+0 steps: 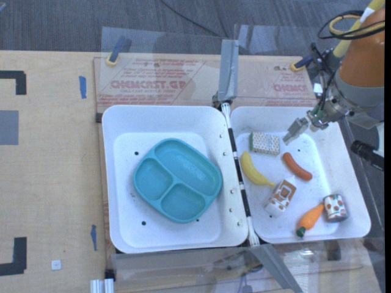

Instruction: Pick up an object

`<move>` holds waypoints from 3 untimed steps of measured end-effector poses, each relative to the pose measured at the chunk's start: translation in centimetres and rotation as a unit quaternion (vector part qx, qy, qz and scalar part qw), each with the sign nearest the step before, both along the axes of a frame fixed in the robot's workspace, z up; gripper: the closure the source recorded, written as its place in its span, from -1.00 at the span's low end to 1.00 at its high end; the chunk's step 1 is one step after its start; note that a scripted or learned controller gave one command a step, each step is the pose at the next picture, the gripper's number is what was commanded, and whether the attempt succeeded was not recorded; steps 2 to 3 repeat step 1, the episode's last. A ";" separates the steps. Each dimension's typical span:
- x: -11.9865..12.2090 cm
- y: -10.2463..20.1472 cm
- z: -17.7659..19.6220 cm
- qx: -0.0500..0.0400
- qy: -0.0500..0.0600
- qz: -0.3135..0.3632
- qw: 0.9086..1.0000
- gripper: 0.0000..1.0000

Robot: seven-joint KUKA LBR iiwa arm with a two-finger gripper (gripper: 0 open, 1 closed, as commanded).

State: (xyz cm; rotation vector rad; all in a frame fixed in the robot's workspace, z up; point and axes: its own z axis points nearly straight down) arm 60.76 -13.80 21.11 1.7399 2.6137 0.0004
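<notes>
The right bin [351, 163] holds several small items: a green-dotted white block [264, 143], a yellow banana [253, 170], a red sausage [297, 166], a brown and white carton [280, 197], an orange carrot [310, 217] and a small can [334, 207]. My gripper [297, 128] hangs over the bin's back part, just right of the dotted block and above the sausage. It looks apart from both, and nothing shows in its grasp.
The left bin [116, 163] holds a teal divided plate [177, 179]. A grey divider strip [227, 72] stands behind the seam between the bins. The arm's orange band [363, 60] and cables fill the upper right.
</notes>
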 end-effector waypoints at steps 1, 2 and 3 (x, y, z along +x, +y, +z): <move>-2.8 -1.0 -11.6 0.000 -0.001 0.027 1.000 -1.00; -2.8 -1.0 -11.6 0.000 -0.001 0.027 1.000 -1.00; -2.8 -1.0 -11.6 0.000 -0.001 0.027 1.000 -1.00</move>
